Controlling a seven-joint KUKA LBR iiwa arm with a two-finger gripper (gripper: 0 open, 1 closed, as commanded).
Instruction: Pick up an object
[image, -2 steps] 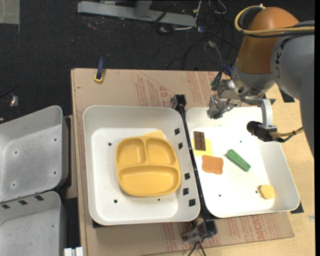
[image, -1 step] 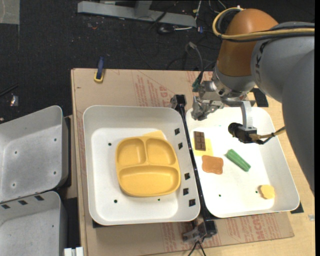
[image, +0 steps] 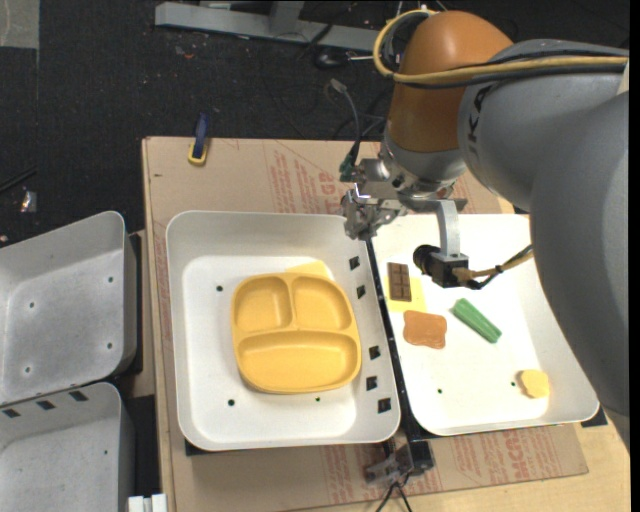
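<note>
Seemingly at the approach step, the gripper (image: 362, 218) hovers above the rim between the 2 bins; whether it is apart or together, I cannot tell. Nearest object, a brown bar (image: 399, 282), lies in the right bin (image: 560, 400); next comes descent.

Glossy yellow plastic tray (image: 296, 333) in smooth white plastic bin (image: 190, 300) (matt brown cardboard (image: 260, 170) beneath both 2 bins)

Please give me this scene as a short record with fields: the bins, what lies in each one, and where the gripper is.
left bin: yellow tray
right bin: brown bar, orange piece, green block, yellow piece
gripper: above the rims between the bins, at their far end
held: nothing seen between the fingers
</note>
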